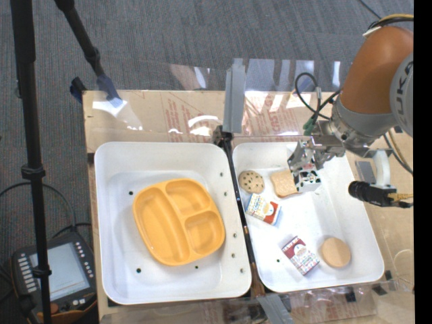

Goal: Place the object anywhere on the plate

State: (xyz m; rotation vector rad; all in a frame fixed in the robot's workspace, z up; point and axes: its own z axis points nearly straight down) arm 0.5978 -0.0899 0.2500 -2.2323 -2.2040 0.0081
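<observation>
The two-finger gripper [305, 172] is seen low over the right white bin [368, 231], just beside the square tan cracker [284, 183], though whether it is released or clenched cannot be told, and nothing is seen held. If the cracker is meant, it should be approached squarely and lifted well above the ridge between the bins before being carried to the yellow three-compartment plastic plate [179, 220] in the left white bin [111, 174]. Room near the cracker is limited by the round chocolate-chip cookie [251, 181] and the small blue-and-white carton [263, 209].
</observation>
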